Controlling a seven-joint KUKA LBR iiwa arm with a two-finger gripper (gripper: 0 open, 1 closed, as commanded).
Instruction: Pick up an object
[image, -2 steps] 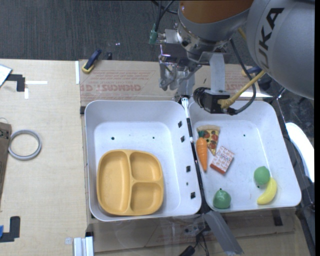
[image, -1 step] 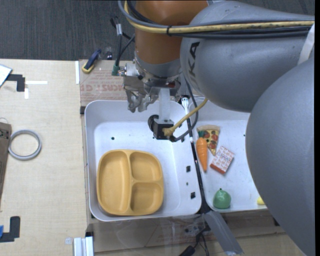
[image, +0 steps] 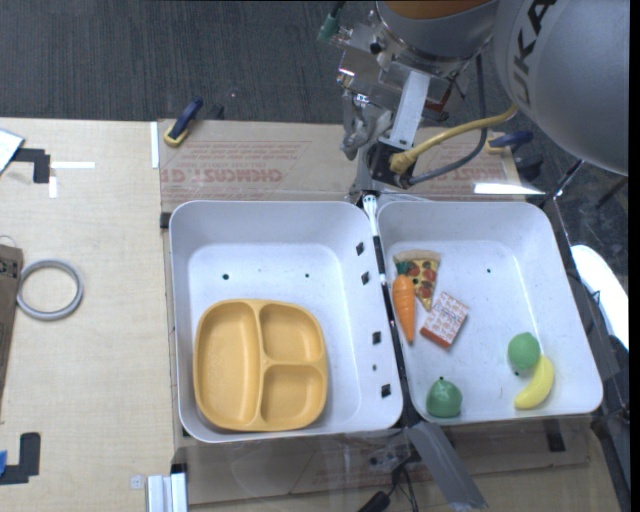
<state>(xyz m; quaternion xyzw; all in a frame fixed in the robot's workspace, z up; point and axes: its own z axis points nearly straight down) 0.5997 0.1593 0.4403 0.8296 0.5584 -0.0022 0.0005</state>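
The right bin (image: 520, 225) holds several toy foods: a pizza slice (image: 420, 272), an orange carrot (image: 404, 306), a red and white snack packet (image: 444, 320), a green fruit (image: 523, 350), a yellow banana (image: 536, 386) and a green pepper (image: 444, 398). A yellow divided plate (image: 262, 364) lies in the left bin (image: 250, 235). My gripper (image: 372, 165) hangs above the far rim where the two bins meet, well clear of all the objects. Nothing shows between its fingers.
A roll of tape (image: 46, 289) lies on the wooden bench at the left. A blue clamp (image: 182, 121) sits by the cardboard sheet (image: 260, 165) behind the bins. A yellow cable (image: 455, 135) trails from the wrist.
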